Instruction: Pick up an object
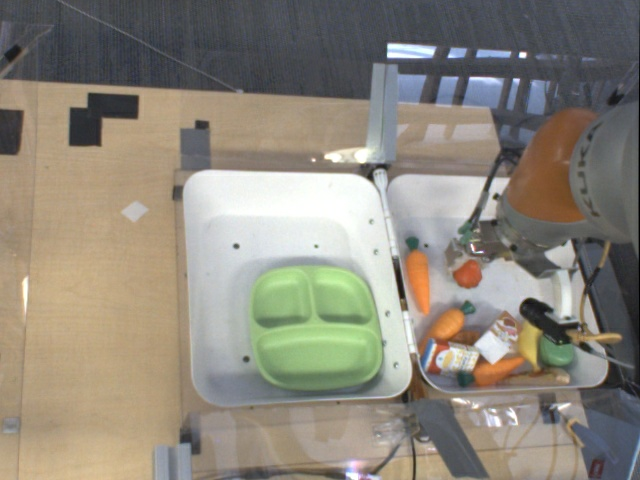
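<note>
The right bin (pixel 430 200) holds several toy foods. A long orange carrot (pixel 417 282) lies by its left wall. A small red tomato (pixel 466 274) sits near the middle. My gripper (pixel 472 247) hangs just above and behind the tomato, at the end of the grey arm with the orange band (pixel 548 180). Nearer the front lie a short carrot (pixel 447 323), a white and red packet (pixel 495 340), a colourful small box (pixel 450 359), another carrot (pixel 497 370), a yellow piece (pixel 527 344) and a green piece (pixel 556 354). Whether the tomato is touched cannot be made out.
The left bin (pixel 220 218) bears a green divided plate (pixel 315 326) in its front half. A metal post (pixel 383 113) stands behind the wall where the two bins meet. The arm covers the right bin's far right corner.
</note>
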You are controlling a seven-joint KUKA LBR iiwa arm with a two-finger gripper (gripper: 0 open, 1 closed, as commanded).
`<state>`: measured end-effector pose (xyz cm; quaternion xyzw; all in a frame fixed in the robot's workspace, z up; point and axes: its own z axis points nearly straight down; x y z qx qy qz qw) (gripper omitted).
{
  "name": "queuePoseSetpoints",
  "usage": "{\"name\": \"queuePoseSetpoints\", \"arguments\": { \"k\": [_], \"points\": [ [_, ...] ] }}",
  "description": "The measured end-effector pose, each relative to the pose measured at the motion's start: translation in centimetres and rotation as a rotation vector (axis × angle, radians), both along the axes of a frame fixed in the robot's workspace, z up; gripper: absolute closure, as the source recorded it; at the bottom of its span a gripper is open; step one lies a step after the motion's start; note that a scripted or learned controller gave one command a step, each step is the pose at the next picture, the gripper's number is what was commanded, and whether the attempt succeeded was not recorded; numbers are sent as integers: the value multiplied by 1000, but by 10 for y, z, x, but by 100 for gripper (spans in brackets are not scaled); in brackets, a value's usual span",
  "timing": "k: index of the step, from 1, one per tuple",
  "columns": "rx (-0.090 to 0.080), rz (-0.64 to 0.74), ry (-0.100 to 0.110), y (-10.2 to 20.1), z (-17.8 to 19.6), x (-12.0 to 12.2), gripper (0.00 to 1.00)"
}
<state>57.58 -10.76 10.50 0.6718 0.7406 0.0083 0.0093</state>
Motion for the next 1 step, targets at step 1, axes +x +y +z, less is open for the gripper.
{"name": "queuePoseSetpoints", "arguments": {
  "k": [1],
  "points": [
    [3, -221, 18, 47, 82, 94, 100]
  ]
}}
